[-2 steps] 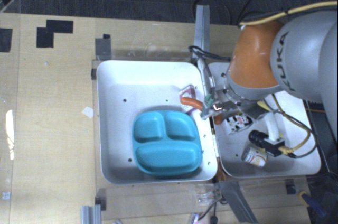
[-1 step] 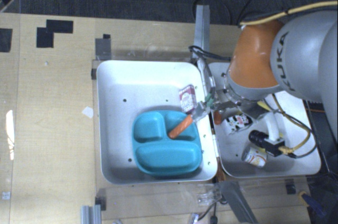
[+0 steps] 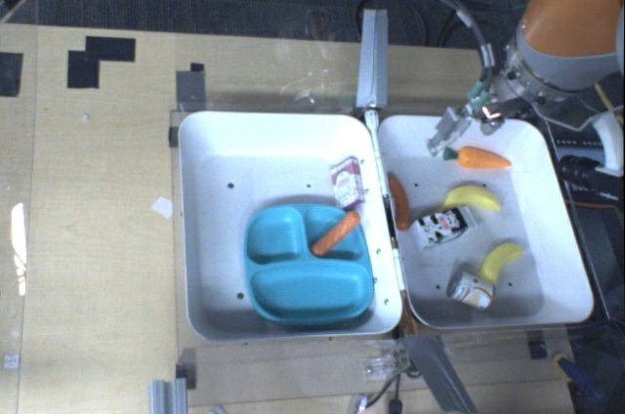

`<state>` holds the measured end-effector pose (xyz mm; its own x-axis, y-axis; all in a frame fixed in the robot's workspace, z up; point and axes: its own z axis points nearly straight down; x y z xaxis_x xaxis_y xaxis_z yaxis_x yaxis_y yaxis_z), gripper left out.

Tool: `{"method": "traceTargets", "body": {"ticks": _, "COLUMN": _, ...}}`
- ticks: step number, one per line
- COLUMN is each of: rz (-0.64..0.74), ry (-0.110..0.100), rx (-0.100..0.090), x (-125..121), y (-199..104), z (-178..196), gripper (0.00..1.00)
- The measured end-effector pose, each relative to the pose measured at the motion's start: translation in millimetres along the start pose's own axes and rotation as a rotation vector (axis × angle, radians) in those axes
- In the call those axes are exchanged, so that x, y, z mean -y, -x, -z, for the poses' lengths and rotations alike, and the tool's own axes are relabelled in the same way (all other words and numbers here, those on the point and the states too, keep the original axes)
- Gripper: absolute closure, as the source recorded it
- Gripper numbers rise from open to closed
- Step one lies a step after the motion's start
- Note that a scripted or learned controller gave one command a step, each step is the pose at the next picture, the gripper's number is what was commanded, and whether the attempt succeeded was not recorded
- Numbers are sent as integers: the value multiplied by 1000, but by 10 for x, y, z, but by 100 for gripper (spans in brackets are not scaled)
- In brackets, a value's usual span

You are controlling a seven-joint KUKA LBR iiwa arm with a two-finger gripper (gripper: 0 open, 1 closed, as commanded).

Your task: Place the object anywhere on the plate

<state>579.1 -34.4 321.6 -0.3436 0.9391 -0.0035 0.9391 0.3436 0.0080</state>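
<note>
A blue divided plate [image 3: 293, 280] lies in the left bin [image 3: 210, 207]. An orange sausage-shaped piece [image 3: 335, 232] rests tilted on the plate's upper right compartment, reaching over its rim. My gripper [image 3: 447, 136] hangs over the far left part of the right bin [image 3: 557, 207], just above and left of a carrot [image 3: 482, 158] and close to its green end. Its fingers look open and nothing shows between them.
A small printed packet [image 3: 347, 180] lies in the left bin above the plate. The right bin also holds a red sausage [image 3: 398, 200] by the dividing wall, two bananas [image 3: 472, 197] [image 3: 500, 260], a milk carton [image 3: 441, 226] and a small can [image 3: 471, 292].
</note>
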Motion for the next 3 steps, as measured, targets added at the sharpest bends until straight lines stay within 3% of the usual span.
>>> {"method": "traceTargets", "body": {"ticks": 1, "rz": 7, "ry": 6, "rx": 4, "x": -20, "y": -4, "z": 118, "gripper": 100}}
{"method": "traceTargets", "body": {"ticks": 2, "rz": 220, "ry": -3, "rx": -3, "x": -495, "y": -423, "z": -719, "gripper": 100}}
{"method": "traceTargets", "body": {"ticks": 3, "rz": 373, "ry": 0, "rx": -3, "x": -833, "y": -929, "z": -972, "gripper": 100}}
